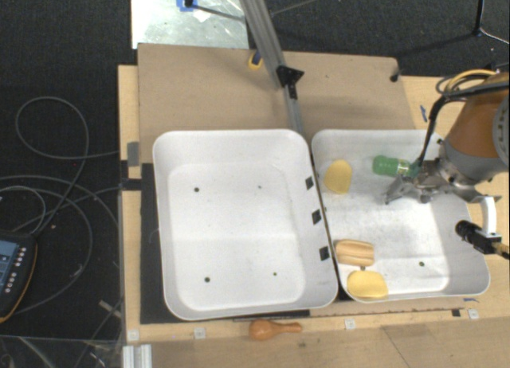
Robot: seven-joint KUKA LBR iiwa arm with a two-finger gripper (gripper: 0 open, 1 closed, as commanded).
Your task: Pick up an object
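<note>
My claw [401, 191] hangs spread open and empty in the right-hand white bin [470, 283], fingertips just beside the small green plastic bottle [389, 166] lying by the far wall, which I judge light, rigid, slippery, best pinched across its round middle.

The worktop [215, 92] is a pale wooden board with a brown cardboard-coloured sheet over its far part. Two shallow white bins sit on it side by side, their inner rims touching: the left bin [171, 223] and the right bin [470, 279]. A dark mat [150, 279] shows under the left bin's near and left edges. On the bare wood at the front edge, just below the left bin, lies a small orange-brown pear-shaped object [273, 328].
</note>
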